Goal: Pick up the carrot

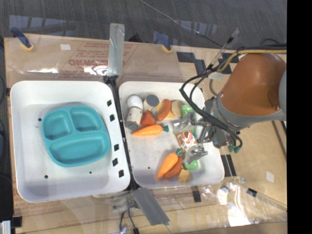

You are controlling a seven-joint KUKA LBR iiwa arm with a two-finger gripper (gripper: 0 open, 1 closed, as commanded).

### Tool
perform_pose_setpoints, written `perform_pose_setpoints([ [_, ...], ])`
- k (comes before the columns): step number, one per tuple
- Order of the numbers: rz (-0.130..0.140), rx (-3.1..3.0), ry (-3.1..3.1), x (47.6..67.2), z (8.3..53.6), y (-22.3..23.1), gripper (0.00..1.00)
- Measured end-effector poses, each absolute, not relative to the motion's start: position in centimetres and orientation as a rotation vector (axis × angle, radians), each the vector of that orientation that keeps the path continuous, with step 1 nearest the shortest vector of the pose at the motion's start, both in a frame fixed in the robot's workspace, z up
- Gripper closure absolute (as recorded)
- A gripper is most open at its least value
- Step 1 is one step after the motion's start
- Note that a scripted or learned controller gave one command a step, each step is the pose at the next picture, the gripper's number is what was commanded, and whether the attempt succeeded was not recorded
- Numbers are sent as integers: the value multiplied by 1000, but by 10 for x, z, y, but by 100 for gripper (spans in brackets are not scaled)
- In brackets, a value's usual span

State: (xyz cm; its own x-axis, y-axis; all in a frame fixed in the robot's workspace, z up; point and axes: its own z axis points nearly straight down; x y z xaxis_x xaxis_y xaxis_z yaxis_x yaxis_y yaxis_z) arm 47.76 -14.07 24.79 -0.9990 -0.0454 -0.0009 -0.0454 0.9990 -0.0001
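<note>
1. At far left, a shallow white bin [19, 145] sits on the bench and holds a teal divided plate [75, 134] with three compartments, lying flat near the bin's middle.

2. A strip of grey tape [116, 48] runs up from the seam where the two bins meet.

3. The right bin [146, 177] holds a jumble of toy food. One carrot [147, 130] lies on its side near the bin's middle left, its green end pointing right. A second carrot [168, 164] lies tilted near the bin's lower edge, touching other small items.

4. Just right of the lower carrot, the gripper [195, 152] hangs low among the clutter. Whether it is spread or closed cannot be told, and no carrot is seen held in it.

5. Judging by this, the task looks unfinished: both carrots rest in the bin, and a grasp and a lift remain.

6. At far right, the arm [253, 89] reaches in, its orange band large, with black cables looping.

7. The bench [146, 57] is tan under clear plastic sheeting; dark grey floor [73, 4] lies beyond.
</note>
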Motion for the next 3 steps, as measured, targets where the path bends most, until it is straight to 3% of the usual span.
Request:
perform_pose_setpoints([
  [1, 3, 123, 3144, 481, 94, -140, 0],
  [2, 5, 104, 3143, 477, 91, -89, 0],
  [3, 2, 92, 3142, 478, 101, -89, 100],
])
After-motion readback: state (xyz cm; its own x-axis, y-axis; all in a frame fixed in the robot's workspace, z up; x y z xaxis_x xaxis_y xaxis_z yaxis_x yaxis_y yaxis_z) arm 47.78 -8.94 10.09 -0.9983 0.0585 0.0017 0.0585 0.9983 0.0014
